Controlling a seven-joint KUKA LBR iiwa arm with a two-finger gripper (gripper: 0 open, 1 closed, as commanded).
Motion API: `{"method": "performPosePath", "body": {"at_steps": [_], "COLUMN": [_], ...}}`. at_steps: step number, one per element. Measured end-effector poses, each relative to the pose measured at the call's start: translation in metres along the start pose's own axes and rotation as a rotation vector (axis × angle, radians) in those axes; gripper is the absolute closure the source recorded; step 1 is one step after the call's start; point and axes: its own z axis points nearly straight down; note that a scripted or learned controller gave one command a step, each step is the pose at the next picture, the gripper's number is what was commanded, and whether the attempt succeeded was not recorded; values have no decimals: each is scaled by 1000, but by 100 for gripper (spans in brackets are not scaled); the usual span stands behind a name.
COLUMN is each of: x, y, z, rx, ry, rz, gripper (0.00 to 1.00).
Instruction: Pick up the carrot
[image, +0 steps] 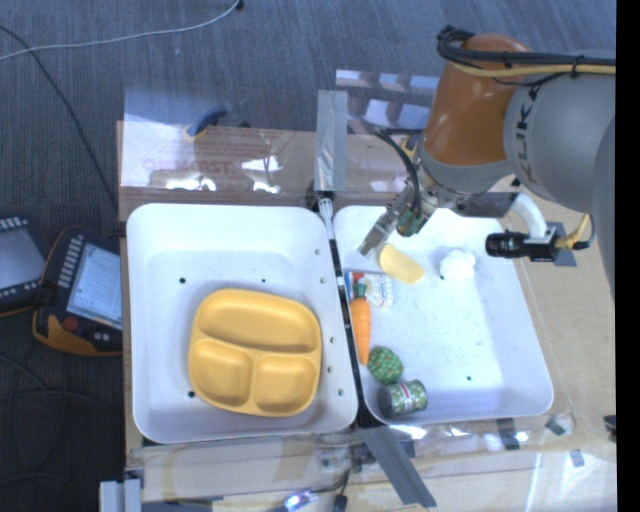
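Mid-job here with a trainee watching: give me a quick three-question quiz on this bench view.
1. True or false: the carrot lies in the right bin.
2. Which item holds three compartments? A) yellow tray B) green can C) white ball
3. Fill in: the gripper hovers over the right bin's ____ left corner.

Key: 1 true; 2 A; 3 far.

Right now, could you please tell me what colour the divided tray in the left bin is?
Yellow tray, clearest in the camera view.
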Motion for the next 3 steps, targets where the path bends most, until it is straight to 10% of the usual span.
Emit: {"method": "performPosePath", "body": {"at_steps": [1, 2, 3], "x": [81, 105, 133], "y": [42, 72, 41], "z": [38, -7, 39], "rx": [2, 3, 4], "ry": [4, 1, 4], "rz": [42, 357, 519], "gripper": [100, 100, 100]}}
